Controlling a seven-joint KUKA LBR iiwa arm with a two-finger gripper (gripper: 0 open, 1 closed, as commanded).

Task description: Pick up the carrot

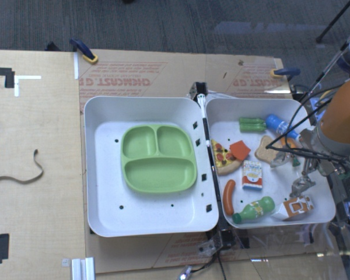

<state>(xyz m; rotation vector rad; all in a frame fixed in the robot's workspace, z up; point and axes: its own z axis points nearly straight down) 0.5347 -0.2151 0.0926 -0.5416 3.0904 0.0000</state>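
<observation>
The carrot [229, 196], as I read it, is the slim orange-red piece lying near the left wall of the right bin [324, 219]. It sits just beside the green bottle [255, 209] and below the small carton [252, 175] (it could pass for a toy sausage, but nothing else here looks more like a carrot). My claw [303, 182] hangs over the right part of that same bin, well apart from the carrot. From this angle I cannot tell whether it is wide or narrow, and I see nothing held in it.

I judge the carrot to be a play-food piece: light, stiff, smooth and probably a little slippery, and not fragile. It lies almost lengthwise up the bin, so I would close across its narrow width at the middle, where the bin wall and the bottle's neck leave the most room.

By my count there are two bins and one carrot. The left bin [99, 214] holds one green divided plate [159, 158]. Around the carrot lie one pizza slice [223, 156], one red wedge [240, 150], one green stalk [252, 124], one blue bottle [277, 123], one tan biscuit shape [267, 150], one carton, one green bottle and one orange-and-white box [296, 206].
</observation>
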